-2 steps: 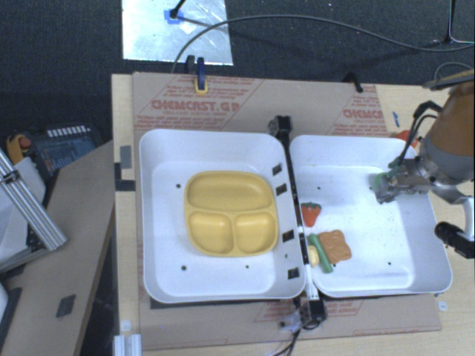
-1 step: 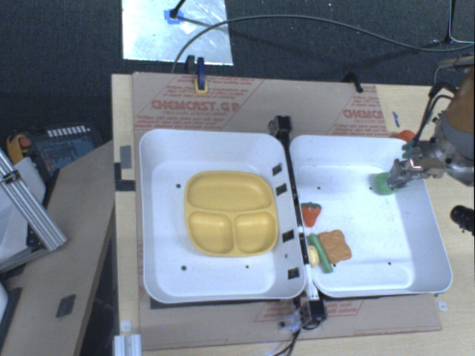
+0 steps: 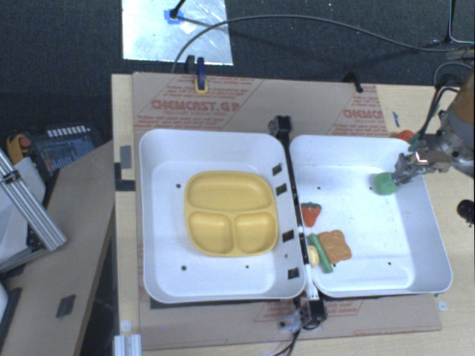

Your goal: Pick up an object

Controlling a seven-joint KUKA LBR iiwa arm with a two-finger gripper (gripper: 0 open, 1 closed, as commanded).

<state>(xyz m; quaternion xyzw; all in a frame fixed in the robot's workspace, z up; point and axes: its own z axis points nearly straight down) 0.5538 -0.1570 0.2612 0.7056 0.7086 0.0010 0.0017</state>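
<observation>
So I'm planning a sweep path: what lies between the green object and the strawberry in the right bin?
In the camera view, just bare white bin floor between the green object and the strawberry; nothing sits on that stretch.

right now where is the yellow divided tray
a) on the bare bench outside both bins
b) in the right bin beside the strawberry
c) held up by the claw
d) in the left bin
d: the yellow divided tray lies flat in the left bin, while the claw is over the right bin by a green object.
</observation>
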